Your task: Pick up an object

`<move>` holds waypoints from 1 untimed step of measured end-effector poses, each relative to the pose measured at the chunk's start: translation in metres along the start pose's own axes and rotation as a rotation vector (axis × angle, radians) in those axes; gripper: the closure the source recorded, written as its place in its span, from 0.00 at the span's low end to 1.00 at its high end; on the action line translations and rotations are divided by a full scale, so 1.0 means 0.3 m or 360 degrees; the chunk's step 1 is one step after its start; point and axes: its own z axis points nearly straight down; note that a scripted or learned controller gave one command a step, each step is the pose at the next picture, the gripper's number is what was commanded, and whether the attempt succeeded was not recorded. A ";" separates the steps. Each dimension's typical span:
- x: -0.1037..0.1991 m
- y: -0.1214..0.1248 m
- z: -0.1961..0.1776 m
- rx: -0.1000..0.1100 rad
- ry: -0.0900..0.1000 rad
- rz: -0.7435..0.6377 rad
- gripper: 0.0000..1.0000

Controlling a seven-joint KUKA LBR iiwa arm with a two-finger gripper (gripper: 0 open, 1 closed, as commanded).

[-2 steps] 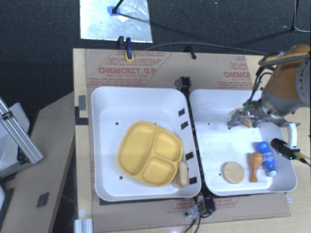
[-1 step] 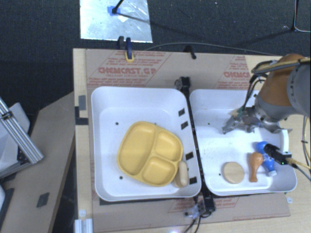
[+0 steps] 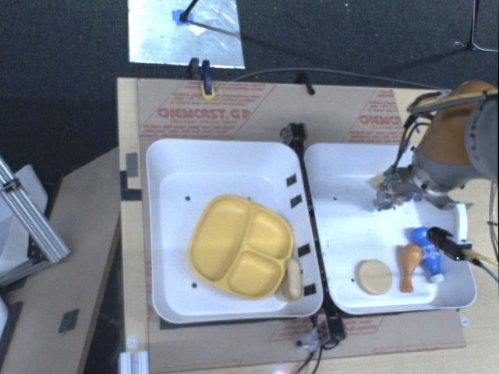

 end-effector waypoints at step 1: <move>0.019 0.019 -0.208 -0.0004 -0.0001 -0.0002 1.00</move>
